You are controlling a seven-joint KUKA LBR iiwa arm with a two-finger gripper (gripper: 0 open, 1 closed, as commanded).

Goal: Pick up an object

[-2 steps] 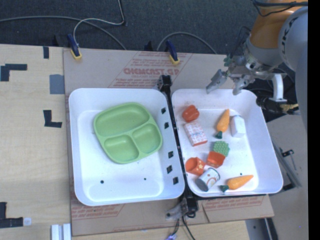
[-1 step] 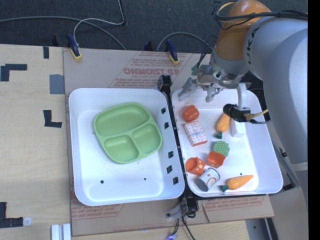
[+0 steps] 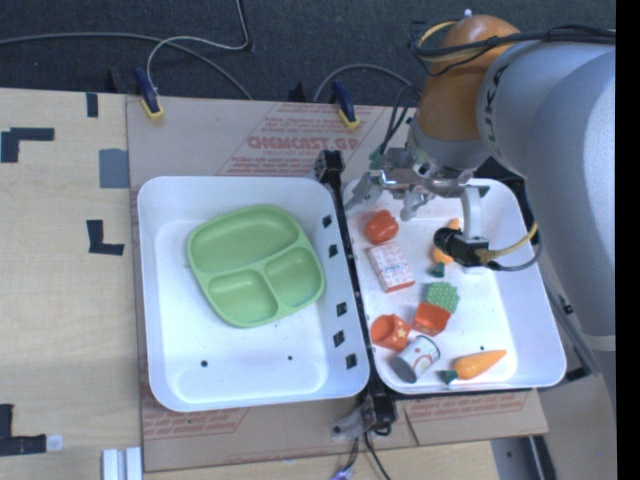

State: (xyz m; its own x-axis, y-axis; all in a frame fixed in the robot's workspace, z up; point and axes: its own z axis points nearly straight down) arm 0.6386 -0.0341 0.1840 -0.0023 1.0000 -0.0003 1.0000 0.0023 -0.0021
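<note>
My gripper point(image 3: 441, 208) hangs over the back of the right bin point(image 3: 530, 308). Its two fingers are spread open with nothing between them. Just left of the left finger lies a red round toy point(image 3: 380, 228). In front of that toy is a white box with red print point(image 3: 390, 266). A small yellow-orange piece point(image 3: 441, 260) sits below the right finger, partly hidden by a black part of the gripper. Further forward are a green ridged piece point(image 3: 440, 294), a red-orange block point(image 3: 431, 317), a red cup-shaped toy point(image 3: 388, 331), a white and grey can point(image 3: 420, 353) and a carrot point(image 3: 478, 364).
The left bin point(image 3: 170, 348) holds a green divided plate point(image 3: 255, 265). A black divider with clips point(image 3: 343, 268) separates the two bins. The grey arm with its orange band point(image 3: 465, 78) fills the upper right above the right bin. Cables run along the bench behind.
</note>
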